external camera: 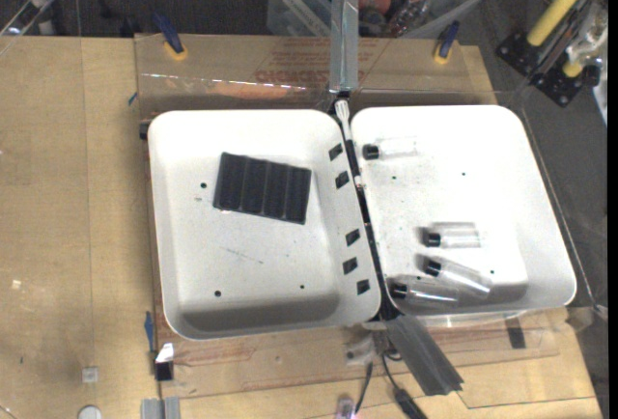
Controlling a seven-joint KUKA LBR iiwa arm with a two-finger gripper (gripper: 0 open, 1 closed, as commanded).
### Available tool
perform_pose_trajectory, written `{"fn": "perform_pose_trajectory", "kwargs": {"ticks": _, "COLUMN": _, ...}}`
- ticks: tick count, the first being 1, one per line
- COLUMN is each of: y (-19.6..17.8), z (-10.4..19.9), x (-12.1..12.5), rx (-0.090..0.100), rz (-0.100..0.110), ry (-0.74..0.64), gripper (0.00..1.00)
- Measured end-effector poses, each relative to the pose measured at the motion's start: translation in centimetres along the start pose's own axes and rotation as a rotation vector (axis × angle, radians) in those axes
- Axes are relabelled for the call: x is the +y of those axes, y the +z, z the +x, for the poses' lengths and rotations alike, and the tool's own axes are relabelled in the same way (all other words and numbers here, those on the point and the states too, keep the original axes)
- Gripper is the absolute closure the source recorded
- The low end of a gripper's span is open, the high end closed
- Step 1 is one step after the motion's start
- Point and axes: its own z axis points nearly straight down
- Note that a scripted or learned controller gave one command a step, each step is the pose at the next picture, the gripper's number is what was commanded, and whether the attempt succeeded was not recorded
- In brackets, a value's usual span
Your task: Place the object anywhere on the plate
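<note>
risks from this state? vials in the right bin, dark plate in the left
1. The clear vials are see-through against the white right bin; detection may be poor.
2. Three lie clustered near the front wall, so a grasp could knock a neighbour or hit the wall.
3. The ridged plate is small and the vials are round, so one may roll off.

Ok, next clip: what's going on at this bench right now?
Nothing is being handled at this moment. The left bin holds a dark ridged plate lying flat. The right bin holds four small clear vials with dark caps: one near the top left, one lower down, and two more close together near the front edge. None of them is on the plate, so the placing step is not yet done.
</note>
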Motion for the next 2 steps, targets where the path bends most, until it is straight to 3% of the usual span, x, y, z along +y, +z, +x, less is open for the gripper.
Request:
{"fn": "perform_pose_trajectory", "kwargs": {"ticks": 1, "y": -1.2, "z": -1.0, "x": -0.1, "rx": 0.0, "rz": 0.0, "ry": 0.25, "gripper": 1.0}}
{"fn": "perform_pose_trajectory", "kwargs": {"ticks": 2, "y": -1.1, "z": -2.3, "x": 1.9, "rx": -0.001, "rz": 0.003, "ry": 0.663, "gripper": 1.0}}
